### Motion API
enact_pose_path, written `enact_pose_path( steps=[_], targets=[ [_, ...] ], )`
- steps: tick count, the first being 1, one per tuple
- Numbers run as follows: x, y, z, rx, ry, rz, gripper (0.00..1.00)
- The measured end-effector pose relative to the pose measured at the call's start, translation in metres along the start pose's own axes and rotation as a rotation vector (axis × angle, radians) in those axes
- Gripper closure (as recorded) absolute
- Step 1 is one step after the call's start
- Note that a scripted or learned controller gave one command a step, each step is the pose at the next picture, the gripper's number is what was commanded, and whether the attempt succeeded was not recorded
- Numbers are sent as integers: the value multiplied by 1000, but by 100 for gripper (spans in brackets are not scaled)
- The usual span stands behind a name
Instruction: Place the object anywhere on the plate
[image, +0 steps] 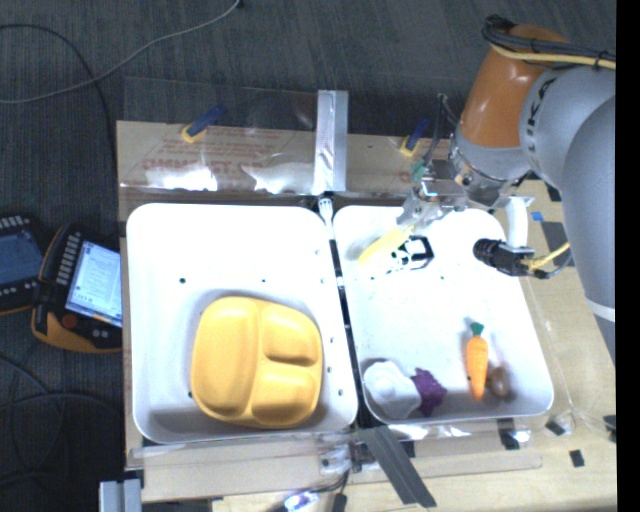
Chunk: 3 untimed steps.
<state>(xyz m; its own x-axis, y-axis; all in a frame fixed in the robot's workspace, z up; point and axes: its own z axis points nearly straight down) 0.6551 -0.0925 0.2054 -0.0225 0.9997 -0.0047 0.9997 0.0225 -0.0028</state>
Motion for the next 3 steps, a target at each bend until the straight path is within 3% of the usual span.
enact_pose_path(
  steps=[1, 2, 3],
  targets=[
    [45, -102, -30, -1, 5, -140, 100],
    [71, -147, -92, -2, 4, -219, 100],
    [199, -144, -68, -2, 4, -466, 100]
  ],
)
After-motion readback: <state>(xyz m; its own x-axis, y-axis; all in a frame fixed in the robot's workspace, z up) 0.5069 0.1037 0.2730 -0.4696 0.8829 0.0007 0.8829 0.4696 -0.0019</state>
